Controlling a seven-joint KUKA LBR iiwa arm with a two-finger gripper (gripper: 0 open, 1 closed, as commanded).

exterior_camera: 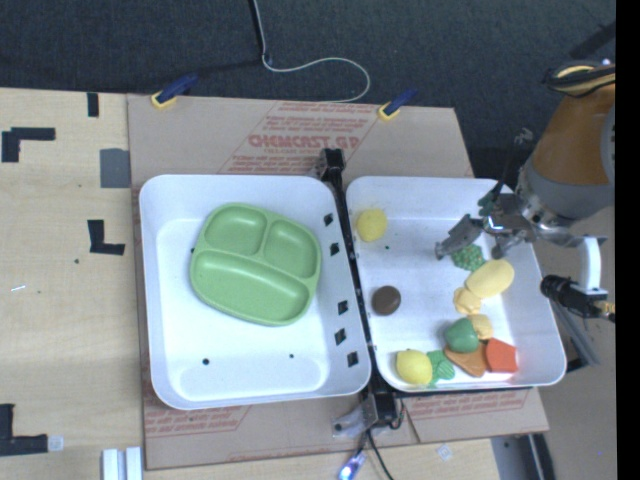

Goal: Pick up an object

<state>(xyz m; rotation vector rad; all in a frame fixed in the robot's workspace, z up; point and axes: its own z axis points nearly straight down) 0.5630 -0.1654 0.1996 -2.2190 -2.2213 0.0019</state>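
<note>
**Right bin contents: pickable objects**

All candidates sit in the right bin (420,200). Yellow ball (371,224) near the top-left corner, alone. Brown round piece (386,299) lower down by the divider, also alone. Small green bumpy item (467,258) mid-right, touching or nearly touching the pale yellow oblong piece (489,279) below it. Bottom cluster: lemon (414,367) at the front edge, green leafy bit (441,365) beside it, green pepper-like piece (461,334) and orange block (499,356) packed close at the front-right corner.
</note>
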